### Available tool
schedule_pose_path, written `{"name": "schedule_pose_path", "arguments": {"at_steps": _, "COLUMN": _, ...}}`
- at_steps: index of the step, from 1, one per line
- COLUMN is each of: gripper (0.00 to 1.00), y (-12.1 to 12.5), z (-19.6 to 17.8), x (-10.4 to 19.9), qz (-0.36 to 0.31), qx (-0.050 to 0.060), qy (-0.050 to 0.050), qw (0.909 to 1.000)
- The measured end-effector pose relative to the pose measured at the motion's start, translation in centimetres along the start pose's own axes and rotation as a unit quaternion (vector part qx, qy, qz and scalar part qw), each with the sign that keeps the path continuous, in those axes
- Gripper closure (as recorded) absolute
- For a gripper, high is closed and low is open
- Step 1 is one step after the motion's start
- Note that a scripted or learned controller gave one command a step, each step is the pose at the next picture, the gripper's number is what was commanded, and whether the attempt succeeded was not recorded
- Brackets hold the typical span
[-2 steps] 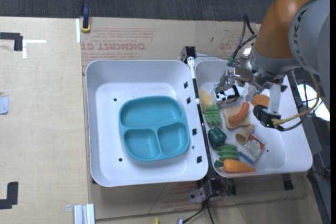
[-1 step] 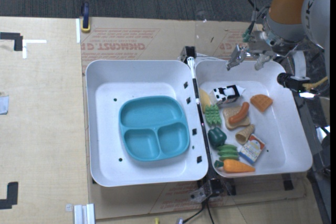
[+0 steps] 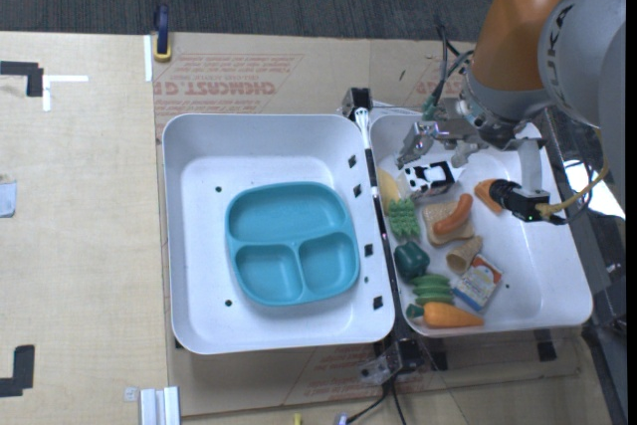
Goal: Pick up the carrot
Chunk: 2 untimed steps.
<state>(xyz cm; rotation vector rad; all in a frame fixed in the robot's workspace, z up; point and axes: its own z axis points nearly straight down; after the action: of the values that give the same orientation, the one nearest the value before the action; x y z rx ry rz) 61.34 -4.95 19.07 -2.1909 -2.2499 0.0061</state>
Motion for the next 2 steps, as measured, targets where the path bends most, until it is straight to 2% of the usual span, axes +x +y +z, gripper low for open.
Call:
{"name": "schedule_pose_path", "arguments": {"at_steps": 1, "gripper": 0.0, "y": -5.6, "z": 0.0, "x": 5.0, "qz": 0.088, "qx": 0.001, "qy": 0.0, "qw": 0.9961}}
{"name": "schedule_pose_path", "arguments": {"at_steps": 2, "gripper": 0.0, "y": -3.8, "z": 0.0, "x": -0.8, "qz": 0.115, "qx": 0.0, "qy": -0.001, "qw": 0.9934}}
